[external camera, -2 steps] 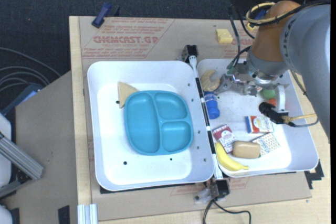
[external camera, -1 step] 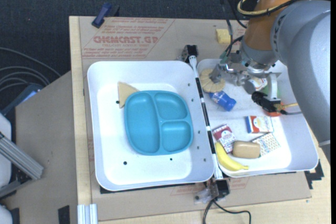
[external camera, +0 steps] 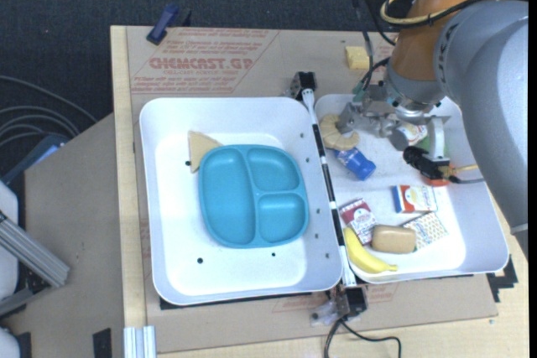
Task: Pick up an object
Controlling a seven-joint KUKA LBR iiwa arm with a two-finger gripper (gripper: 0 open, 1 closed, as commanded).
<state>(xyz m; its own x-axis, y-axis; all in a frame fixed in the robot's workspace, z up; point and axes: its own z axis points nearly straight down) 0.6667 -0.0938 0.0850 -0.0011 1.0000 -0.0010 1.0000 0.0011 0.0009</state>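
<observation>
Blue tray; yellow banana; white bins.

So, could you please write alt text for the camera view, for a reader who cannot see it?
A grey robot arm's gripper hangs over the far end of the right bin, which holds a banana, a blue object and small packets. The left bin holds a blue divided plate.
</observation>
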